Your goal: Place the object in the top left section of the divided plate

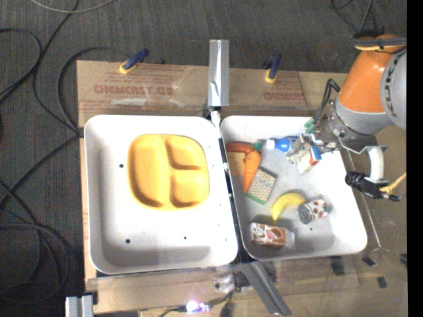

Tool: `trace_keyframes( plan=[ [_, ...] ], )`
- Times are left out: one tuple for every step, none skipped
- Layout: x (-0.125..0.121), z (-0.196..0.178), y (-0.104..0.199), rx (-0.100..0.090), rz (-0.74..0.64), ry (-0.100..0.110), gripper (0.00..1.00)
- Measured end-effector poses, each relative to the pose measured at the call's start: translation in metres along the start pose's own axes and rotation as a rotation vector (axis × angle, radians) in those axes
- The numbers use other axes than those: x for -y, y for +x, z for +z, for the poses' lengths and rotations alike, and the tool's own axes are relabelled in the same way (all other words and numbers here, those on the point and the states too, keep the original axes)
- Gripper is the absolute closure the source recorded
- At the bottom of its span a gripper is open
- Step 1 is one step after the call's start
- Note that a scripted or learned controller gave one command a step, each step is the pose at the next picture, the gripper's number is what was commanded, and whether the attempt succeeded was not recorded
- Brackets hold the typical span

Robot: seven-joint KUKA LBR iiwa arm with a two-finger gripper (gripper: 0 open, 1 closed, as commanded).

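Jaws (308,152) hang low over the right bin (344,240), arm (373,91) bent above.

A single fixed camera looks down from above at a slight slant, far enough back to take in the whole table (92,91) and the dark floor around it. The left bin (106,243) sits at centre-left of the frame and the right bin (344,236) at centre-right. The arm (373,88) enters from the upper right edge.

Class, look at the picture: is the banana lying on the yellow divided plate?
No. The banana lies in the right bin, while the divided plate sits in the left bin.
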State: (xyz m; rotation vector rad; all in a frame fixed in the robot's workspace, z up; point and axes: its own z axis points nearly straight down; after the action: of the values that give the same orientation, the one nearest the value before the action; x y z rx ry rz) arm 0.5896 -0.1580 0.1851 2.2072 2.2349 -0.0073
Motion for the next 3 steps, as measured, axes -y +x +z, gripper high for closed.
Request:
trace_keyframes(
  plan=[
    [-0.015,-0.063,0.088,-0.003,-0.025,-0.002,1.0],
    [-0.05,-0.01,0.159,-0.002,-0.103,0.001,1.0],
    [-0.056,-0.079,0.211,-0.001,-0.157,-0.002,1.0]
  ],
)
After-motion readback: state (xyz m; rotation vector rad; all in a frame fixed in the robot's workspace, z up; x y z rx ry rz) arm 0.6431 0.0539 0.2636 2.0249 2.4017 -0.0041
